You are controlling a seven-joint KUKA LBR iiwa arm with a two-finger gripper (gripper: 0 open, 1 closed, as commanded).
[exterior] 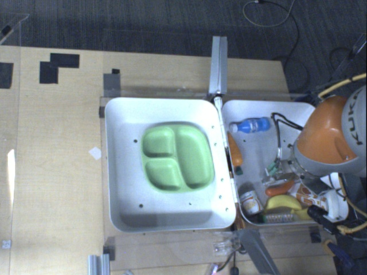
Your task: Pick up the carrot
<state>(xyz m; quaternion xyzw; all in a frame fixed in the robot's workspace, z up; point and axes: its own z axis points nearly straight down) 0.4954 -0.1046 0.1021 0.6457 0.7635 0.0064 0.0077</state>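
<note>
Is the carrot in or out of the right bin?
In: the carrot lies inside the right bin, along its left wall.

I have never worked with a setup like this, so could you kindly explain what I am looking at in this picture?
This is one picture from a camera fixed above a wooden bench, looking down at a slant. Two shallow white bins sit side by side. The left bin holds a green divided tray. The right bin holds clutter: a clear bottle with a blue cap, the carrot lying along the wall next to the left bin, a small can, a banana and some other packets. The large grey and orange shape coming in from the right is the robot arm, hanging over the right bin. Its gripper is below the wrist, too cluttered to make out, so I cannot tell if it holds anything. The carrot lies apart from it.
</note>
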